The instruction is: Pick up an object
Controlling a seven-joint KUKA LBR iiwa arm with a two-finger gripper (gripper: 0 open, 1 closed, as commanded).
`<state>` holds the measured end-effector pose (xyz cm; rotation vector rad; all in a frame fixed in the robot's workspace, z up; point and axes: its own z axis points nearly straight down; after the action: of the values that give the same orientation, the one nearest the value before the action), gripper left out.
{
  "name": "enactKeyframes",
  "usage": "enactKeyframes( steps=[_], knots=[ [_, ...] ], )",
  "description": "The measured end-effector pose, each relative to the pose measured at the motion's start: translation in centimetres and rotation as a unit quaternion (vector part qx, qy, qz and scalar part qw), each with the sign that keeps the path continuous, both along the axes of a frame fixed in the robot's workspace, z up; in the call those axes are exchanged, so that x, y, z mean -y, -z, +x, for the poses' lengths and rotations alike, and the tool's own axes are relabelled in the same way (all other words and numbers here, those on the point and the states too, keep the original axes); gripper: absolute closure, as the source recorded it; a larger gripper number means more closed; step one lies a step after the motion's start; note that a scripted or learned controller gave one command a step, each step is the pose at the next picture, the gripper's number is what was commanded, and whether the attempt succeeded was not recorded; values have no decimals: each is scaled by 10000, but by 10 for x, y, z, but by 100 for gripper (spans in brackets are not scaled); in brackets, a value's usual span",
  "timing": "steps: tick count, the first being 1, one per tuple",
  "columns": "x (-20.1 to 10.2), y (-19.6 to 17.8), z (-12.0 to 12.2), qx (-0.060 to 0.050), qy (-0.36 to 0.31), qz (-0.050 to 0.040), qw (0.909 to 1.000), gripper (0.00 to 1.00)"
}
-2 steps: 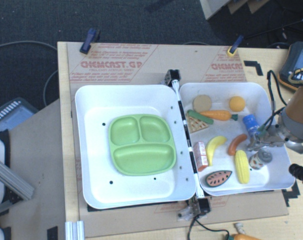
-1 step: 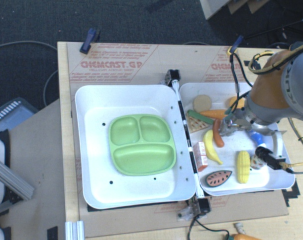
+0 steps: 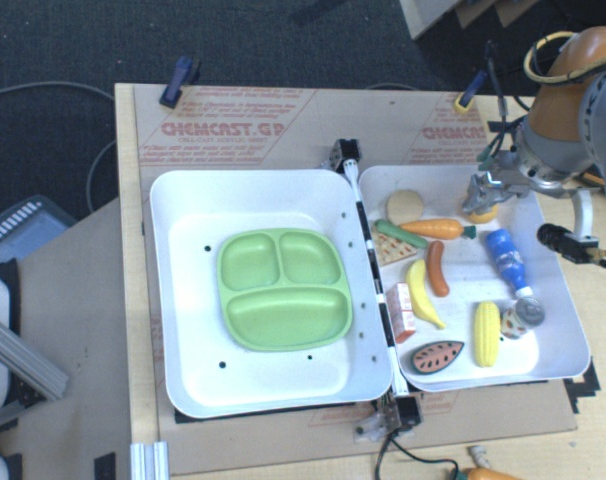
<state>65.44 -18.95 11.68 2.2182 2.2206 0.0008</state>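
Note:
The right bin [image 3: 558, 353] holds several toy foods: a beige bun [image 3: 405, 206], an orange carrot [image 3: 431, 230], a brown sausage [image 3: 438, 268], a banana [image 3: 423, 293], a corn cob [image 3: 486, 333], a watermelon slice [image 3: 438, 356], a red carton [image 3: 401, 313] and a blue bottle [image 3: 505, 258]. My gripper [image 3: 480, 198] hangs low over the bin's far right corner, just right of the carrot's green end. A small yellow piece [image 3: 486, 212] shows right beneath it. Whether the gripper touches that piece is unclear.
The left bin [image 3: 183, 368] holds a green divided plate [image 3: 283, 288]. A black clamp [image 3: 345, 154] sits at the far end of the divider between the bins. Blue clips [image 3: 178, 80] hold the cardboard base at the back. The arm's grey body [image 3: 563, 128] looms over the right bin's far corner.

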Motion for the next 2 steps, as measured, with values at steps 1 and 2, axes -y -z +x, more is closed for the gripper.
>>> enactKeyframes(
  steps=[1,2],
  knots=[
    [34,32,12,-2,2,-1,10000,0],
    [31,32,-82,-15,7,5,10000,0]
  ],
)
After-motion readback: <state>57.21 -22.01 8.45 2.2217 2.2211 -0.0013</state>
